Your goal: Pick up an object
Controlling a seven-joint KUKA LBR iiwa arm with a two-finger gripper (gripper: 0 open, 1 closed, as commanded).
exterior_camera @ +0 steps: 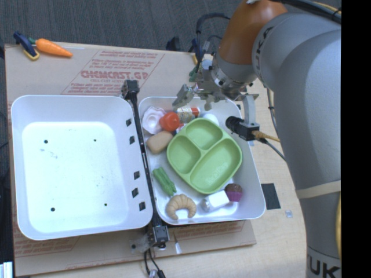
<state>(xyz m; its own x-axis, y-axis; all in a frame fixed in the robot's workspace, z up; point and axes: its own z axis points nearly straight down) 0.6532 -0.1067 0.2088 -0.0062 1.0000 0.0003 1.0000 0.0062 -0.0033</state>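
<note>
The right bin (253,204) holds a green divided plate (204,155), a red tomato (170,121), a white and pink piece (153,119), a tan potato (159,141), a green pod (164,181), a croissant (181,205), a white block (217,200) and a purple piece (234,191). My gripper (195,97) hangs over the bin's back edge, just above a small red and white item (188,112). Its fingers (182,93) stand apart, open, with nothing between them.
The left bin (23,106) lies beside the right one, with a black hinge strip (139,149) between them. An orange carrot (53,48) and a blue piece (26,44) rest on the cardboard at the back left. The arm's grey body (301,97) covers the right side.
</note>
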